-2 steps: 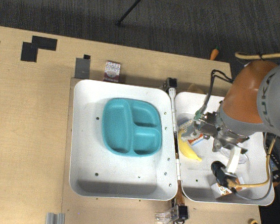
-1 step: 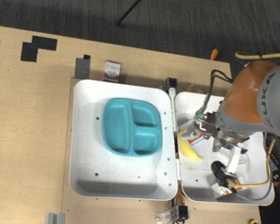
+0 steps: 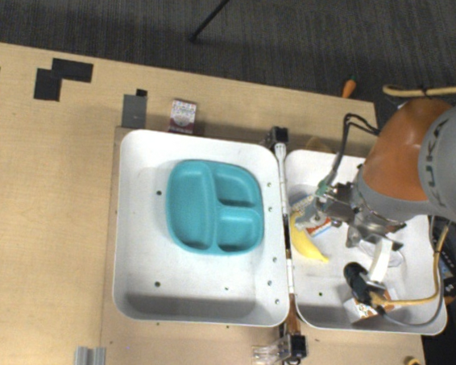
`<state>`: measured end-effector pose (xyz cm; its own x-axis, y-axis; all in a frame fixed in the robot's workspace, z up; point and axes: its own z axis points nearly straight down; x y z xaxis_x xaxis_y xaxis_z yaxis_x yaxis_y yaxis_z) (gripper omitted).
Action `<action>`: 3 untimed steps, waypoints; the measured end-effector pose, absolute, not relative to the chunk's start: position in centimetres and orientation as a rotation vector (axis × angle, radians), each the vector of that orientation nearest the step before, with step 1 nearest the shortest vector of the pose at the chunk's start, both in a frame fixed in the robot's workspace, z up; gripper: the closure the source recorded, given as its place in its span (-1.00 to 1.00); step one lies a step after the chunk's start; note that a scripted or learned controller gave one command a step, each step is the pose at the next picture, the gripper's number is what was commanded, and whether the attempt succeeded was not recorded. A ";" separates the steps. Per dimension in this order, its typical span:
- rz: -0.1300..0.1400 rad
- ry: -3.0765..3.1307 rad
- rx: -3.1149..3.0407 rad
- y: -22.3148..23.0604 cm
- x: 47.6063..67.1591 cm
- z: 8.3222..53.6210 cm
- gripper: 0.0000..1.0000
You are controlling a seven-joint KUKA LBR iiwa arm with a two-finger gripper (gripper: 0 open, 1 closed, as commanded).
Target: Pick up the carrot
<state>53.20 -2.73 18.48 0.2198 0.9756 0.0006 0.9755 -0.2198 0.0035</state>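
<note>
While the grey arm [image 3: 424,166] with its orange band reaches in from the right over the right bin [image 3: 432,321], its gripper [image 3: 326,216] sits low over that bin's left part, among small objects. Whether it is released or clenched on anything cannot be told from this slant. A small orange-red piece [image 3: 318,228], possibly the carrot, lies right at the gripper, though the clutter makes that uncertain. A yellow banana [image 3: 307,246] lies just beside it, near the bin's left wall. A teal divided tray [image 3: 213,206] rests in the middle of the left bin [image 3: 132,289]. Both bins stand on the wooden bench [image 3: 36,230].
</note>
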 end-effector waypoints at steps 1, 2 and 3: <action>0.004 1.961 2.452 -2.7 53.2 18.5 -1.00; 0.004 1.961 2.452 -2.7 53.2 18.5 -1.00; 0.004 1.961 2.452 -2.7 53.2 18.5 -1.00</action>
